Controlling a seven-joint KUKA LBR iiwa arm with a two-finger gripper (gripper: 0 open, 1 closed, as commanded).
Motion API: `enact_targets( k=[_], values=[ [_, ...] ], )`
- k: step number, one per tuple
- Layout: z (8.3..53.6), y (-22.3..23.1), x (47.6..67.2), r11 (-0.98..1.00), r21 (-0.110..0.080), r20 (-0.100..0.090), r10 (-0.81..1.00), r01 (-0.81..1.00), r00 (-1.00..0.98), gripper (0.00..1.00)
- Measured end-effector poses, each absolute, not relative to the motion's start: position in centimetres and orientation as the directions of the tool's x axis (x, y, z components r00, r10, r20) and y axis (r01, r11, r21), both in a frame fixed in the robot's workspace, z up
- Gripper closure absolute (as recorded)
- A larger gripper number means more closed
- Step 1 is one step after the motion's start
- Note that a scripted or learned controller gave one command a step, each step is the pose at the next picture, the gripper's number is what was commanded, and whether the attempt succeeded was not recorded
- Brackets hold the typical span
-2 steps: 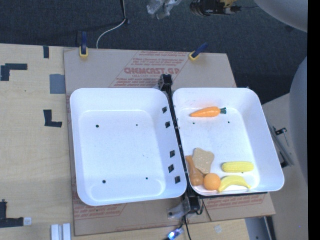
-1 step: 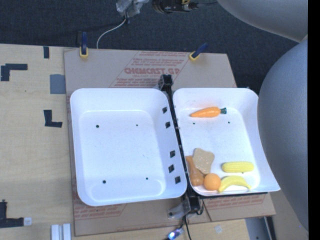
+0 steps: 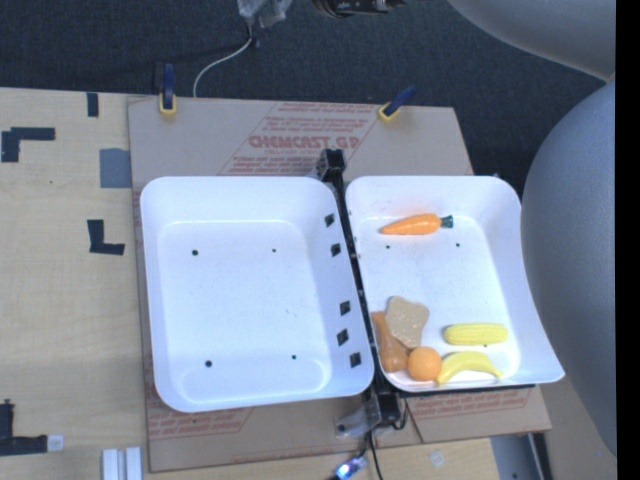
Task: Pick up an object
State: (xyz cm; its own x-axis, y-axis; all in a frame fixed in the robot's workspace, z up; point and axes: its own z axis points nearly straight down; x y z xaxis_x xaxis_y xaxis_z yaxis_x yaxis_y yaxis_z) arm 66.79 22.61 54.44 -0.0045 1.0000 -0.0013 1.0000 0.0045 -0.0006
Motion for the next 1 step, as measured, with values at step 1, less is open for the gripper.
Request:
enact_targets(
  k=[1],
  values=[
    [55.39, 22.74, 66.77, 0.007, -0.001, -0.002, 1.000, 1.000, -0.007, 1.00]
  ],
)
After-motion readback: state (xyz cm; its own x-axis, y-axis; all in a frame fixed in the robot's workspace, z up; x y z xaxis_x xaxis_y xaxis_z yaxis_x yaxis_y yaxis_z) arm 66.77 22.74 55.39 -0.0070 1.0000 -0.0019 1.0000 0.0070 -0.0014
